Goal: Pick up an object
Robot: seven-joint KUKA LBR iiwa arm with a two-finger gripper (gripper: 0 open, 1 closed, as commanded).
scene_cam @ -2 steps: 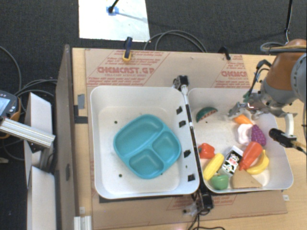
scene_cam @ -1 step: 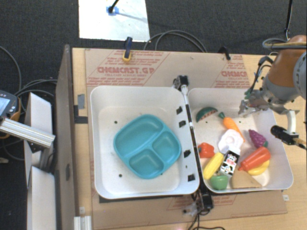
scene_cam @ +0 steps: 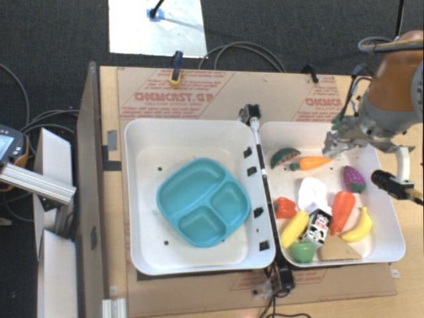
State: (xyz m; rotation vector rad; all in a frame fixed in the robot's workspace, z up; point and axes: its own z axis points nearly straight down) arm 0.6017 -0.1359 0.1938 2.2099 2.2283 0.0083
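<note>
Down on the cardboard-covered worktop (scene_cam: 199, 88) sit two shallow white plastic bins, edge to edge. The left bin (scene_cam: 149, 151) holds one thing: a smooth teal tray (scene_cam: 203, 202) with three moulded compartments and rounded corners, lying tilted.

The right bin (scene_cam: 391, 240) is crowded with glossy toy food. Up top, a green-and-red slice (scene_cam: 285, 156), and just beside it a carrot (scene_cam: 313, 163) lying flat, pointing right. A knobbly purple grape bunch (scene_cam: 353, 177) sits by the right wall. Mid-bin there's a white lump (scene_cam: 313, 193), a red pepper (scene_cam: 285, 208), a second, fatter carrot (scene_cam: 342, 211) standing on a slant, and a curved banana (scene_cam: 360, 225). Lower down, a yellow corn cob (scene_cam: 295, 228), a small black-and-white carton (scene_cam: 319, 226) touching it, a green apple (scene_cam: 303, 252), and a flat tan wedge (scene_cam: 339, 249).

The end effector (scene_cam: 338, 141) hangs over the bin's upper right, just above the flat carrot's tip. Whether it is spread or closed, I cannot tell. Nothing looks lifted; every object lies in its bin.
</note>
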